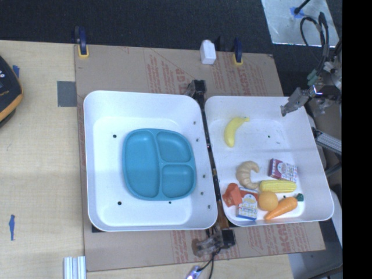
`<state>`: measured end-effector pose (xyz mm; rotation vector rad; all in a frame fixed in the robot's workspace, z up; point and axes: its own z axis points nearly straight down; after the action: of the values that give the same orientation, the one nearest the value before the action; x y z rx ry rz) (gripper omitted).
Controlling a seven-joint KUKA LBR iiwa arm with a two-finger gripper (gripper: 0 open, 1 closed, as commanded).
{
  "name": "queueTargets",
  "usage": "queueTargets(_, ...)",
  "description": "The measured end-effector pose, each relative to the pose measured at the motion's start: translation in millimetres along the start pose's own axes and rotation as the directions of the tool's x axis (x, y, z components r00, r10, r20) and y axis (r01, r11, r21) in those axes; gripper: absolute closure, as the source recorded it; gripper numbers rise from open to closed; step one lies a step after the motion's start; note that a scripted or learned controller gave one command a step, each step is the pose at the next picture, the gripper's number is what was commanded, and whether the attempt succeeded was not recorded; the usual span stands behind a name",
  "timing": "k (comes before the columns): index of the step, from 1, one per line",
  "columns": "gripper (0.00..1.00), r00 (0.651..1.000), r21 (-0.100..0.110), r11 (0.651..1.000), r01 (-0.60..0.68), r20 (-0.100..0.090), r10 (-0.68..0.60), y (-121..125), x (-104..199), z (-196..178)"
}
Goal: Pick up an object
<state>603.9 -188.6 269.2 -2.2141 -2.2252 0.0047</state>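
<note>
Brown cardboard [174,74] covers the pale wooden bench [35,156], clipped down along its far edge, and two shallow white bins sit side by side on it; dark floor lies beyond. Left bin [99,156] holds a blue divided plate [159,163], lying flat near its middle. Right bin [308,150] holds the small items — a yellow banana [233,130] alone toward the far side; a pale croissant [248,172] nearer the middle; a small printed carton [282,170] to its right; a corn cob [278,186] just below the two. Along the near edge a cluster lies close together: a red piece [232,194], a small white-and-blue box [248,207], an orange ball [267,200] and a carrot [282,208], the carrot touching the ball.

At the right bin's far right corner the gripper [292,102] hangs over the rim, well apart from every item and with nothing between its fingers; whether they stand apart or together cannot be told from here.
</note>
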Motion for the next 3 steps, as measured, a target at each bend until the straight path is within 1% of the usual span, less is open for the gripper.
queueTargets(1, 0.0, 1.0, 0.002, 1.0, 0.0, -0.001, 0.0, -73, 57, 124)
queueTargets(2, 0.0, 1.0, 0.001, 1.0, 0.0, 0.0, 0.0, -70, 75, 178)
queueTargets(3, 1.0, 1.0, 0.0, 1.0, 0.003, 0.002, -0.003, -70, 73, 167)
